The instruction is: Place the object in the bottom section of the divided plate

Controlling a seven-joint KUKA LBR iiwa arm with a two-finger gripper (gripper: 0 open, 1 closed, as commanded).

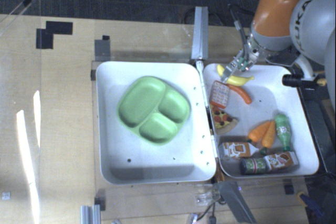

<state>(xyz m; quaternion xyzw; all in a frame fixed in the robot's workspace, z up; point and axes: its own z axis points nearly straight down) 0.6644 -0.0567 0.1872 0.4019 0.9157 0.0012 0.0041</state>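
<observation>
A green divided plate (153,107) lies in the left white bin (113,165), with one large section on the left, a smaller one at the upper right and a bottom section (156,127) that holds nothing. My gripper (232,72) hangs over the far left corner of the right bin (310,165), directly above a yellow banana (239,81). It is close to the banana or touching it; I cannot tell which. The grey arm with its orange band (281,2) reaches in from the upper right.
The right bin also holds a red pepper (241,94), a red packet (220,94), a pizza slice (223,121), an orange carrot (262,132), a green bottle (282,131), a small carton (236,150) and a can (255,166). A metal divider (199,34) stands between the bins.
</observation>
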